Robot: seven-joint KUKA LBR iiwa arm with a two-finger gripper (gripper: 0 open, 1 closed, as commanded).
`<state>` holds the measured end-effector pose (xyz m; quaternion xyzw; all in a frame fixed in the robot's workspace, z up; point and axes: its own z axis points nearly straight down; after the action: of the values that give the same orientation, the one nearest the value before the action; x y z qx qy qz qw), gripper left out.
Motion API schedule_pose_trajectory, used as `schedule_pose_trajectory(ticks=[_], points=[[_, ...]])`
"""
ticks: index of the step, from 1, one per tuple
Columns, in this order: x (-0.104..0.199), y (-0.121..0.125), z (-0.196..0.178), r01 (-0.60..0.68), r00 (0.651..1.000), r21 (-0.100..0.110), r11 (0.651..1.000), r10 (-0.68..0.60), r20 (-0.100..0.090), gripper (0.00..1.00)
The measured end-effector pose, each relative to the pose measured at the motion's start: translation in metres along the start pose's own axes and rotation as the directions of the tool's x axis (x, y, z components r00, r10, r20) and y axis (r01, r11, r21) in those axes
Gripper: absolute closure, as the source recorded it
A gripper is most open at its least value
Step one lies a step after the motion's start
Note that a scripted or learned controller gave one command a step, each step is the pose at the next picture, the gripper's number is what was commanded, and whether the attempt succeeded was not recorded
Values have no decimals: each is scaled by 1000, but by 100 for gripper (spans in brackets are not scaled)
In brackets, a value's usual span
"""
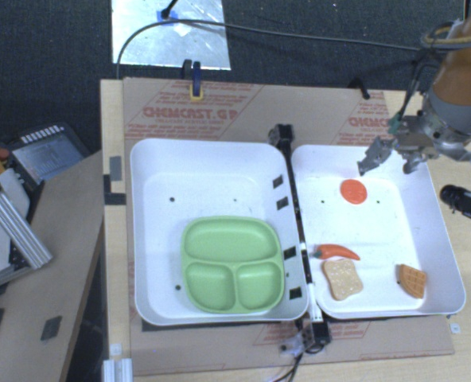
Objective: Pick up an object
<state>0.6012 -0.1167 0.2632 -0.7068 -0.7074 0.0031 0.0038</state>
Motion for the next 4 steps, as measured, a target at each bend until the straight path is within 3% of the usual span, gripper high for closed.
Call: schedule_pose_trajectory(ticks=[1,3,4], points=[[0,2,-6,2,1000,-11,1000,-2,2,0],[-3,-5,116,0,1000,-7,1000,0,1,0],[-1,-7,158,1,1000,-8,1000,-1,0,0]])
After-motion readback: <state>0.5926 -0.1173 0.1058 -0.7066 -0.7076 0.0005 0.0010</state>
